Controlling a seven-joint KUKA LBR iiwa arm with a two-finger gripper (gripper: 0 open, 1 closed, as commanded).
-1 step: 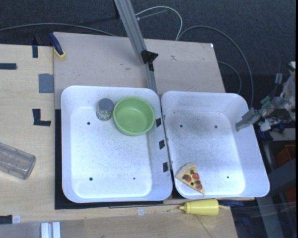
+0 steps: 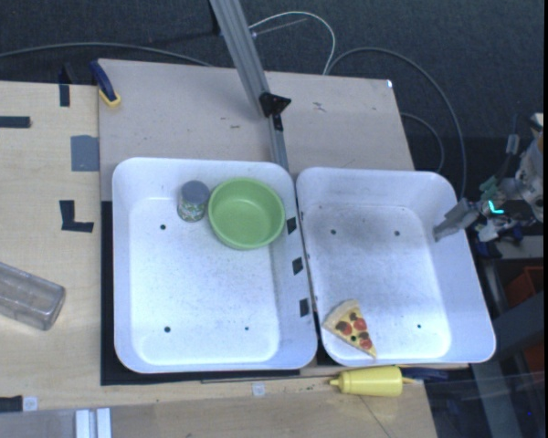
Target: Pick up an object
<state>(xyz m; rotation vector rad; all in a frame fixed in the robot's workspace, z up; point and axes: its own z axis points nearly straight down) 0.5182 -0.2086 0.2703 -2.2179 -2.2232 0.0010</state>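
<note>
Claw: the claw [image 2: 449, 221] sits at the right edge of the right bin [image 2: 384, 182], over the rim and apart from everything inside; I cannot tell from this slanted view whether it is released or clenched, and nothing shows in it.
Pizza slice: a toy pizza slice [image 2: 351, 326] lies flat in the near left corner of the right bin, the one thing there, so it looks like the nearest candidate.
Bowl: a green bowl [image 2: 247, 213] stands upright at the far side of the left bin [image 2: 132, 336], mouth up.
Can: a small can [image 2: 193, 201] stands just beside the bowl's left side, close enough that a grasp there would be crowded.
Bottle: a yellow bottle [image 2: 369, 381] lies on the worktop [image 2: 347, 117] just outside the right bin's near rim.
Stage: judged as approach, with no pick made yet.
</note>
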